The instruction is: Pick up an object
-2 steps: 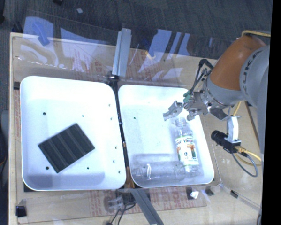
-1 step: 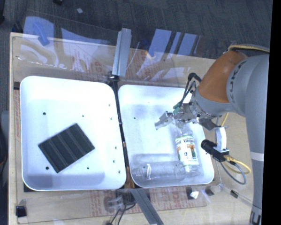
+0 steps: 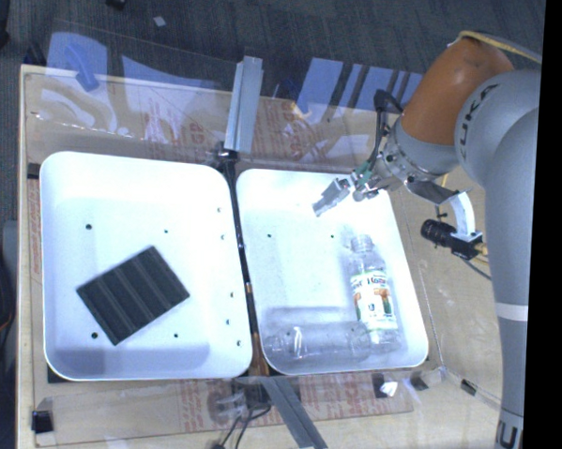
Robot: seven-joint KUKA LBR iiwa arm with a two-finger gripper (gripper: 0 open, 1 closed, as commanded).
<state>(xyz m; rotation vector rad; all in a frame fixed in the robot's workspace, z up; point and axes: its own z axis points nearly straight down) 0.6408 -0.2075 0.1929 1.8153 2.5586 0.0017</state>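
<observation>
Above far end of right shallow white bin [image 3: 260,265], metal two-finger gripper [image 3: 331,199] hangs; can't tell how wide, holds nothing. Clear plastic bottle with orange label [image 3: 371,289] lies below it, by right wall. Step: reach. Next: go down over bottle, close.

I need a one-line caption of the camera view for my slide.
KUKA arm's gripper hovers over the right bin holding two clear bottles; a dark ridged panel lies in the left bin.
</observation>
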